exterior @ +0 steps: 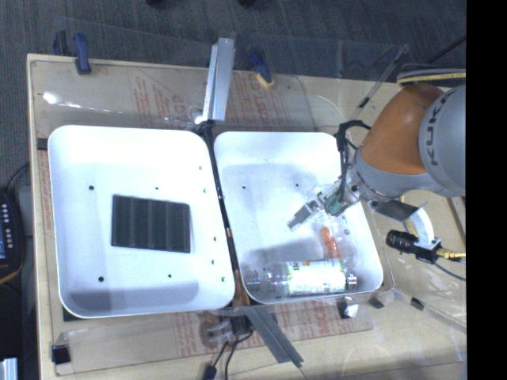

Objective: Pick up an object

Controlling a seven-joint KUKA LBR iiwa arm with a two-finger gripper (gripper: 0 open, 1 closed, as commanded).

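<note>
A clear plastic bottle [305,279] lies on its side along the near wall of the right bin [261,153]; it is probably light, smooth and apt to roll, so a grip across its middle looks safest. Its pale label cannot be read. The gripper [303,214] hovers above the bin's middle, its opening impossible to judge.

The desk [119,93] carries two shallow white plastic bins, the left bin [71,212] holding one dark ribbed rectangular mat [150,223] and the right bin [269,153] holding one clear plastic bottle [305,278] and one small orange object [331,242].
</note>
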